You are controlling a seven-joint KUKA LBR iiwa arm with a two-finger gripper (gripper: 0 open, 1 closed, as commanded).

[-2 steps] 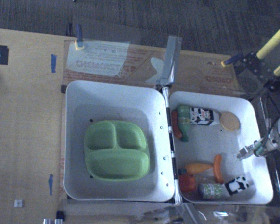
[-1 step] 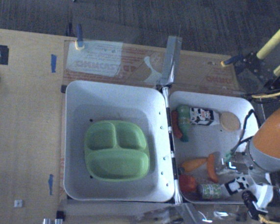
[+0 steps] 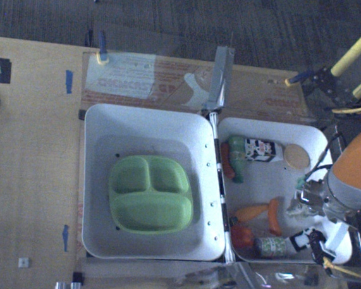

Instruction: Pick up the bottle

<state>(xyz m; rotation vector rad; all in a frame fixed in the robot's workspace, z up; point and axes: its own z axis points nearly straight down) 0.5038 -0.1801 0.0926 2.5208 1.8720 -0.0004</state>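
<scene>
Against right bin's near wall, green-labelled bottle

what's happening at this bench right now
A grey KUKA arm with an orange band reaches in from the right over the right white bin, which holds a small bottle with a green label lying on its side near the front edge, a black-and-white carton, a round tan disc and orange and red pieces. The gripper hangs above the bottle, not touching it. The left white bin holds a green divided plate.

Bottle, green-labelled, on its side at right bin's near edge.
</scene>
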